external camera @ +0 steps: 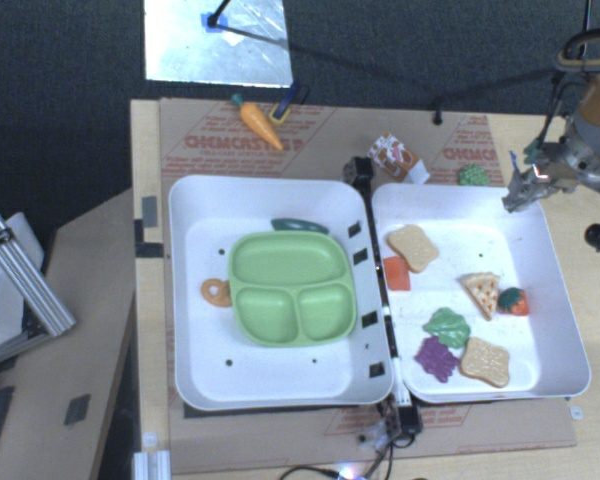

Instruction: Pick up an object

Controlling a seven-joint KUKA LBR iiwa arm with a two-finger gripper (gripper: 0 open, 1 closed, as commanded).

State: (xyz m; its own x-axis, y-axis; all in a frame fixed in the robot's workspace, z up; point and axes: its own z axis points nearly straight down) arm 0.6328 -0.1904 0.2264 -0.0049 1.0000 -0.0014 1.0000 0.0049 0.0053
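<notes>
Two white bins (pixel 185 268) fill the bench, and the gripper (pixel 520 193) hangs over the right bin's upper right corner, grasping nothing, well apart from the toast slice (pixel 412 247) and pizza wedge (pixel 480 293), so picking seems unstarted.

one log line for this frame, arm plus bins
gripper: above right bin far corner, nothing seen held | right bin: toy foods incl. pizza slice | left bin: green tray

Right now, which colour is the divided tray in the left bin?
Light green; the divided tray shows plainly in the camera view, in the left bin.
</notes>
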